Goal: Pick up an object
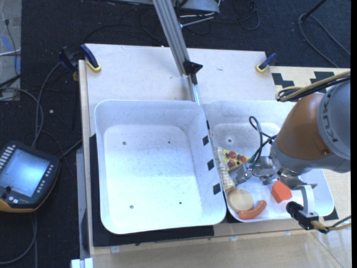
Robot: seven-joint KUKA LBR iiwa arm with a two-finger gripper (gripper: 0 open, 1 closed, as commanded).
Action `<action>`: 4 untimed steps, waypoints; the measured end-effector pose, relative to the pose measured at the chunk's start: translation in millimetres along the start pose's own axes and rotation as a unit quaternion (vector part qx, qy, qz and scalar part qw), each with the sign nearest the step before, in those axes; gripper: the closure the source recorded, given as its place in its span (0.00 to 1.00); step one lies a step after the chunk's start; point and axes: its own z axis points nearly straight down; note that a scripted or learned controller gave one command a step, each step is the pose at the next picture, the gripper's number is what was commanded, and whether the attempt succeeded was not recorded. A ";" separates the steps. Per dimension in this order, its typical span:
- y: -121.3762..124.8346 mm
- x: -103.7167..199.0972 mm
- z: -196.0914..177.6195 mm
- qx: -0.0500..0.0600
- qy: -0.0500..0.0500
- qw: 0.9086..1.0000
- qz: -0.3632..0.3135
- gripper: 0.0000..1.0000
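The gripper [248,175] is low in the right bin [234,130], near the sausage [252,210] and the orange block [281,192]. I cannot tell its state, and no object looks lifted, so the pick seems not yet done.

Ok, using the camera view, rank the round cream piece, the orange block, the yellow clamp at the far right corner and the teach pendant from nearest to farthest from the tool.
From the tool, low in the right bin:
1. Round cream piece, just in front of it in the same bin.
2. Orange block, same bin, off to the right.
3. Yellow clamp, on the bench's far right corner.
4. Teach pendant, off the bench at the left.
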 end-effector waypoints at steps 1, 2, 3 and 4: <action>-0.2 1.9 -9.0 0.001 0.001 1.000 -0.001 1.00; 13.6 79.8 -94.3 -0.001 0.002 1.000 -0.004 1.00; 43.2 139.1 -143.6 0.000 0.002 1.000 -0.004 1.00; 22.4 192.0 -145.0 0.001 0.001 1.000 -0.003 1.00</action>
